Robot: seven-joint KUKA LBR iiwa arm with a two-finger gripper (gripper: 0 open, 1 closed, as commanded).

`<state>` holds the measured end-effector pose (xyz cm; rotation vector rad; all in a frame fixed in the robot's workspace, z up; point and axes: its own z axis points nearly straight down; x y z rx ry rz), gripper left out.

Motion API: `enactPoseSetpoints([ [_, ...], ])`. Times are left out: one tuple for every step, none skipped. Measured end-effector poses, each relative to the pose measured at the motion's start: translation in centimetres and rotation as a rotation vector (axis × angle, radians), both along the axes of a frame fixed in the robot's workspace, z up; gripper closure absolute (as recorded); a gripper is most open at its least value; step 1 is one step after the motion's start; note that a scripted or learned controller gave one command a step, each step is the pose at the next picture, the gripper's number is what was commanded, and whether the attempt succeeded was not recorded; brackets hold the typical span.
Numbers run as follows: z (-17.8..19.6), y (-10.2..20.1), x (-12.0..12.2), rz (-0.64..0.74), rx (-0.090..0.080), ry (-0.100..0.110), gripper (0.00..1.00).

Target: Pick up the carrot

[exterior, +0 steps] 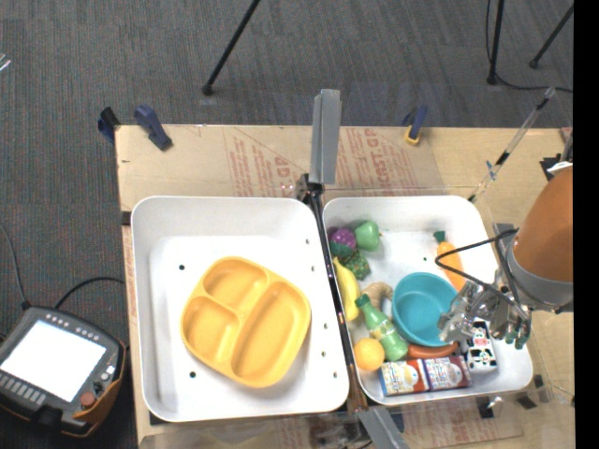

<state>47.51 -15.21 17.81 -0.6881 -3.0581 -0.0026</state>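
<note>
Carrot: orange, tapered, with a small green tip at its far end. Lying flat and slightly slanted in the right bin, toward that bin's far right area, just right of the teal bowl's rim. Near end hidden behind the arm's wrist.

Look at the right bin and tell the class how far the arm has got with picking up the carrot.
Done: the gripper has reached the right bin and hangs near its right side, beside the blue bowl. In hand: nothing visibly between its fingers. Left: the carrot lies on the bin floor, behind the bowl, so the grasp and the lift are both yet to come.
</note>
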Motion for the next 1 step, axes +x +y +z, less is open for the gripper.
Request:
enactPoseSetpoints([
  [2.94, -6.15, 0.15, 0.085, -0.003, -0.009, 1.00],
])
